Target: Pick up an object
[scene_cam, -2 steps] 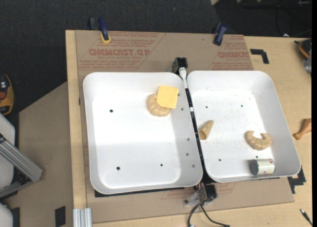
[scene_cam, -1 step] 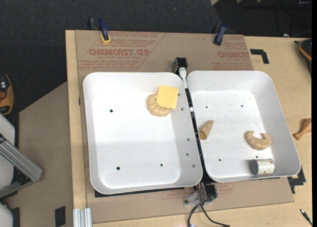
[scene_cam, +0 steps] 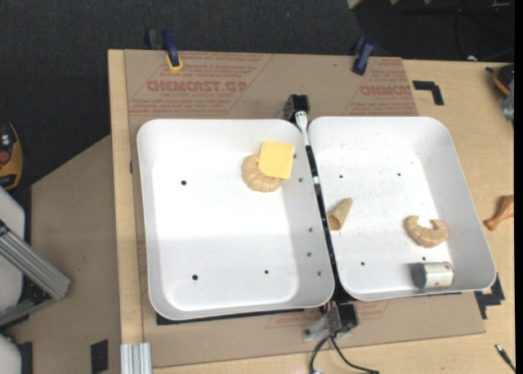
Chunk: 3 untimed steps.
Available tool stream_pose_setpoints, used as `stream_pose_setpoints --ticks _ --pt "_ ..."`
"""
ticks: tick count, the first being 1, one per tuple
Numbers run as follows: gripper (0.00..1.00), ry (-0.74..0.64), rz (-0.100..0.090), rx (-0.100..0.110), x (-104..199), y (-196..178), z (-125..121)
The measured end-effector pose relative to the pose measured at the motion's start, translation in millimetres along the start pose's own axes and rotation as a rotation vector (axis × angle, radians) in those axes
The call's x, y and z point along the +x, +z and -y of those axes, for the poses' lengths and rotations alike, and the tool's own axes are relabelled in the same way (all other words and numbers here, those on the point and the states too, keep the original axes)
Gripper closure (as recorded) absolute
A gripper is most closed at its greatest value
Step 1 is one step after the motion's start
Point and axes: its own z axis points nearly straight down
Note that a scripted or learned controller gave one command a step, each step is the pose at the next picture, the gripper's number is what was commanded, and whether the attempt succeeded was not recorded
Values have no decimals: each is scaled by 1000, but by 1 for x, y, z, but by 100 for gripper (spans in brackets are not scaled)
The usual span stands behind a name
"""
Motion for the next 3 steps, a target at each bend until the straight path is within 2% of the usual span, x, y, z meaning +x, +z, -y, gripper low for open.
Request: stream_pose_setpoints --ticks 1,2,3 --pt "100 26 10 -4 -133 1 -12" --pt "100 -3 -1 0 25 0 -1" --pt "100 29 10 -3 -129 1 4"
